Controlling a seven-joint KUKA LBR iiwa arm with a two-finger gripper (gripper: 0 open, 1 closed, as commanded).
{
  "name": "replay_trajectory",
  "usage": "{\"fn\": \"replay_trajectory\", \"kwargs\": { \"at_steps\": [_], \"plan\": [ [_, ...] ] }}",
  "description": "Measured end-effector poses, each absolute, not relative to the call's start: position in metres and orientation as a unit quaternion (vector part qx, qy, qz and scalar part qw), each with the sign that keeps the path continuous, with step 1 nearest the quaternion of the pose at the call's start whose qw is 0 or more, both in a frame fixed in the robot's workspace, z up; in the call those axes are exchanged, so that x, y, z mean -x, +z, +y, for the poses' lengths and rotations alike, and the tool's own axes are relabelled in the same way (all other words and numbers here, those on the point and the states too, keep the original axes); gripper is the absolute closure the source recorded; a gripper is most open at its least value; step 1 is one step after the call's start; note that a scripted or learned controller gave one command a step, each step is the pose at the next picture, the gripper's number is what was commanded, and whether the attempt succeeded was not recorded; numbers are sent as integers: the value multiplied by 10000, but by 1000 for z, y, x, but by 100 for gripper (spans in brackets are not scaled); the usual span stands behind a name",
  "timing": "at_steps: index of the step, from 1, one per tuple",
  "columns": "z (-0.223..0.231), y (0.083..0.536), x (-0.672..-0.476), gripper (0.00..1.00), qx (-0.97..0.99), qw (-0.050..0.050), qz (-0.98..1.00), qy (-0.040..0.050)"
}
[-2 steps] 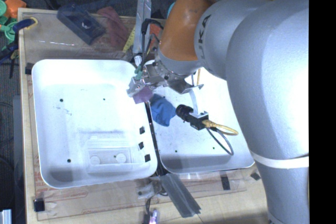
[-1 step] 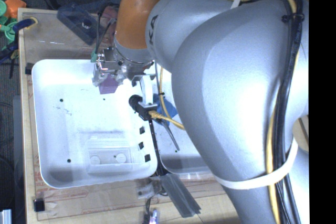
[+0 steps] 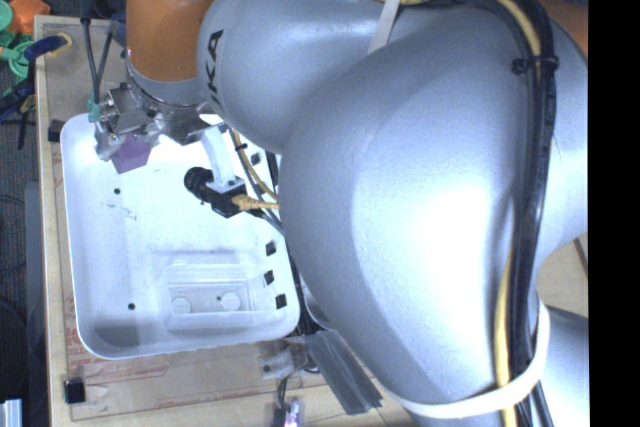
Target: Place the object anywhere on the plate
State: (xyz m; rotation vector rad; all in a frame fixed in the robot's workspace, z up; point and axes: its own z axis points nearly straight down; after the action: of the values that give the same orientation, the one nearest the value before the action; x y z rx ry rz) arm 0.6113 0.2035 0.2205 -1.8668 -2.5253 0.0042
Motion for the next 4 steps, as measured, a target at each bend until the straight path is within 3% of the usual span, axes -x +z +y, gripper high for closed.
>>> {"fn": "replay_trajectory", "kwargs": {
  "at_steps": [1, 2, 3, 4],
  "plan": [
    [154, 256, -656, 100, 7440, 9, -6681, 16],
    [14, 262, -656, 100, 7469, 27, -6649, 32],
    [38, 321, -656, 100, 7202, 8, -6937, 13],
    [49, 345, -651, 100, 5800, 0, -8146, 3]
  ]
}}
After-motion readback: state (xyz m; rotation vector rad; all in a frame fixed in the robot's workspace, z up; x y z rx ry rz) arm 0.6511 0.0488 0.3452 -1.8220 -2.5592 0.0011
